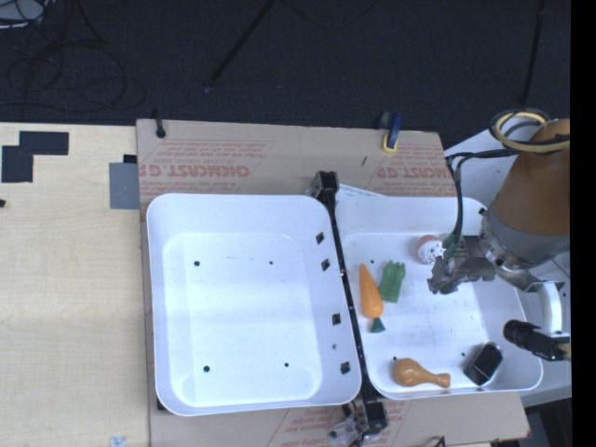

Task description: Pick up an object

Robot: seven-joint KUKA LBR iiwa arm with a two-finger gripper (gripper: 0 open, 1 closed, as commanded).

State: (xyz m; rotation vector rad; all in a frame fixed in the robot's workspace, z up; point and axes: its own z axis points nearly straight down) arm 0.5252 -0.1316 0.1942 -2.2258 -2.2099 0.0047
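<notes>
so the pick looks barely started. the gripper [445, 276] hangs low over the right bin [419, 222], just right of a small white ball [428, 247], and i can't tell how it's set. nothing looks lifted: carrot [371, 292] and green block [392, 281] lie mid-bin, the tan drumstick toy [417, 373] and a black thing [483, 362] sit near (all 5 up for grabs). left bin [177, 214] isn't involved.

two bins side by side on the bench

right bin [410, 217] holds a toy carrot [371, 293], with a drumstick [418, 373] in front of it.
</notes>
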